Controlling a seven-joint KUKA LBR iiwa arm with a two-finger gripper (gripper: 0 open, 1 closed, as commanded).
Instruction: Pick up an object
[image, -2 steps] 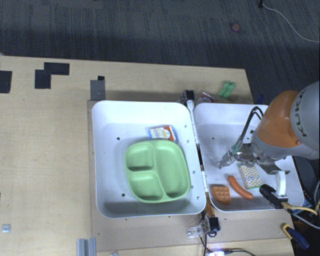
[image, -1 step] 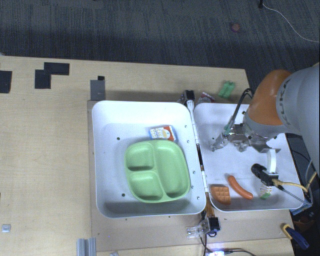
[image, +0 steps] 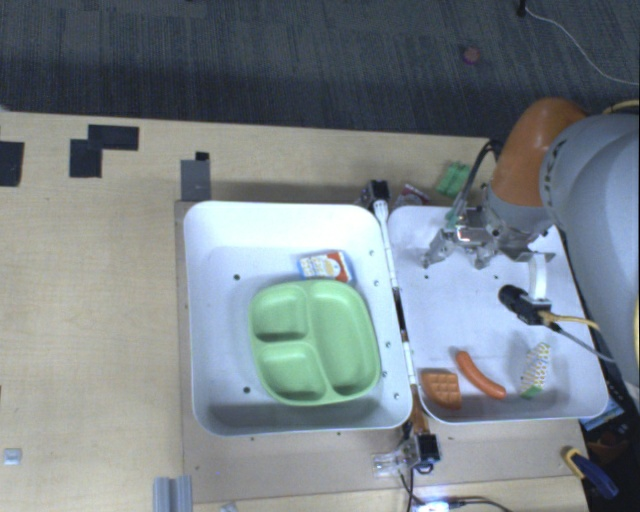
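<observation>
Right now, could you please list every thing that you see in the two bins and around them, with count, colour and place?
Left bin: one, white, left half of the bench.
Right bin: one, white, beside the left bin.
Divided plate: one, green, middle of the left bin.
Small box: one, white, blue and orange, just behind the plate.
Toy hot dog: one, orange-red, near front of right bin.
Waffle-like piece: one, orange-brown, front left corner of right bin.
Corn cob: one, pale with green end, front right of right bin.
Arm: one, grey with orange band, right side.
Gripper: one, metallic, over back of right bin.
</observation>
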